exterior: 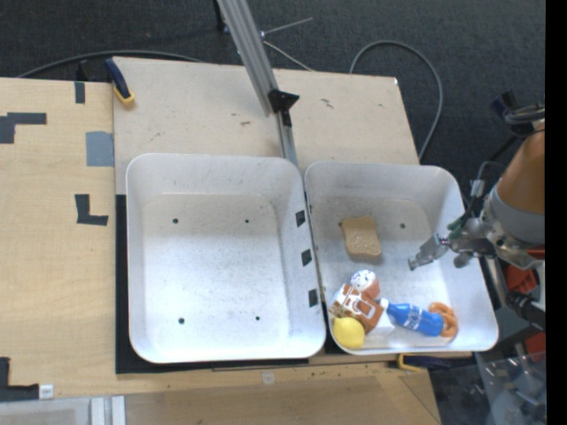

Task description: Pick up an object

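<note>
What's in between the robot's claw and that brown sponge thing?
Nothing. In the camera view, just bare white floor of the right bin lies between the gripper and the tan sponge. The other toys sit lower, toward the bin's near edge.

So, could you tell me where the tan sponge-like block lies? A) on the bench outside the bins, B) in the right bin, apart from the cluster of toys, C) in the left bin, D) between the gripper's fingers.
B: the tan block rests on the floor of the right bin, apart from the toys along its near edge, and the gripper is to its right, not touching it.
</note>
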Controlling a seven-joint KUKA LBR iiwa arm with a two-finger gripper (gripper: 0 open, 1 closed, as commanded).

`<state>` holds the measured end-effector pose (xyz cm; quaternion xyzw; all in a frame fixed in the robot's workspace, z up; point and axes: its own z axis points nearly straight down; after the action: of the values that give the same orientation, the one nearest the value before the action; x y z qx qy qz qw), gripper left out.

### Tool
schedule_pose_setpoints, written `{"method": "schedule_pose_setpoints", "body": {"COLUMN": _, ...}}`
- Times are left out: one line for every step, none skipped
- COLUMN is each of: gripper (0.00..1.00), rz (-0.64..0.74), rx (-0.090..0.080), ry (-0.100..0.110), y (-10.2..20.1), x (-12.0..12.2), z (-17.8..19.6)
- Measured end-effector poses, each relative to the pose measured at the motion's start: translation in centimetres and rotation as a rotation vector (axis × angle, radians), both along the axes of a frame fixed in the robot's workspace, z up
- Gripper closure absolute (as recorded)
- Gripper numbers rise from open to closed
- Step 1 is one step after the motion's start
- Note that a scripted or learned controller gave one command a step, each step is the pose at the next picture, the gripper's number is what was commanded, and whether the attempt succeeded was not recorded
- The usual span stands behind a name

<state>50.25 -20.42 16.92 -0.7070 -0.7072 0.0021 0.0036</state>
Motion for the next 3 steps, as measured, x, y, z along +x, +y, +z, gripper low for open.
{"method": "schedule_pose_setpoints", "body": {"gripper": 0.0, "rz": 0.002, "rx": -0.001, "ry": -0.002, "y": 0.2, "x": 0.6, "z": -4.7}}
{"method": "schedule_pose_setpoints", "body": {"gripper": 0.0, "rz": 0.001, "rx": -0.003, "ry": -0.007, "y": 0.2, "x": 0.7, "z": -8.1}}
{"method": "schedule_pose_setpoints", "body": {"gripper": 1.0, "rz": 0.001, "rx": -0.002, "ry": -0.007, "y": 0.3, "x": 0.7, "z": -7.0}}
